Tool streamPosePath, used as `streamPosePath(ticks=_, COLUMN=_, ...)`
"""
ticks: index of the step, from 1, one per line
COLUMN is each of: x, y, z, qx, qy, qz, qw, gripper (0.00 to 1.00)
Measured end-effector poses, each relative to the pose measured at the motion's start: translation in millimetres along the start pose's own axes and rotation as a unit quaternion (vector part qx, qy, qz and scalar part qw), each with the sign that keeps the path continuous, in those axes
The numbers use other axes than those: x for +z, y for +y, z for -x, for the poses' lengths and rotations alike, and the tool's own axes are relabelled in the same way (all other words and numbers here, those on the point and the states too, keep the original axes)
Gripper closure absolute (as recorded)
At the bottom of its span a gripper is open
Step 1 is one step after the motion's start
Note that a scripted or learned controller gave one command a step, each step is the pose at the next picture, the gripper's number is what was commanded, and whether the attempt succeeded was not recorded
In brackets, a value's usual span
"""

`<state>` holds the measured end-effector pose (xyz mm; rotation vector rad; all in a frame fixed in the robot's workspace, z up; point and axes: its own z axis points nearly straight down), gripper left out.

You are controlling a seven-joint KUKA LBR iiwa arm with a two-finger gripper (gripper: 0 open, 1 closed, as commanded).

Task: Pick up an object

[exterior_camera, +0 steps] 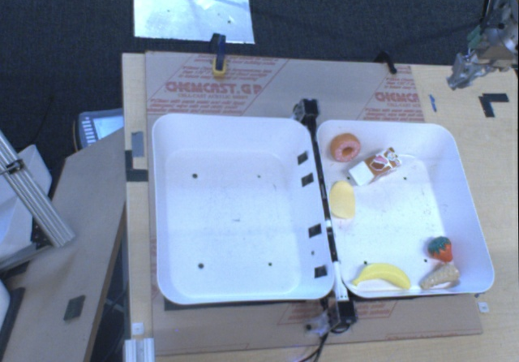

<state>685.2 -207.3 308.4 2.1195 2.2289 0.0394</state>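
Yellow banana beside strawberry, cone.

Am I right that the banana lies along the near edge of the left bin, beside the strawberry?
Not quite: the camera view shows the banana along the near edge of the right bin, not the left bin. The strawberry does lie nearby.

Wooden bench, pale top. A printed cardboard sheet lies flat on it. On the sheet, two shallow white bins touching side by side: left bin, right bin. A yellow clamp grips the sheet's far edge.
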Motion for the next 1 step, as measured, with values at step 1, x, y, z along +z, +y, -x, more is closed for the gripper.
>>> streamPosePath(ticks=1, x=-11.4, y=1.6, z=0.5, qx=-0.001, qy=-0.001, qz=0.002, qw=1.0, gripper=1.0)
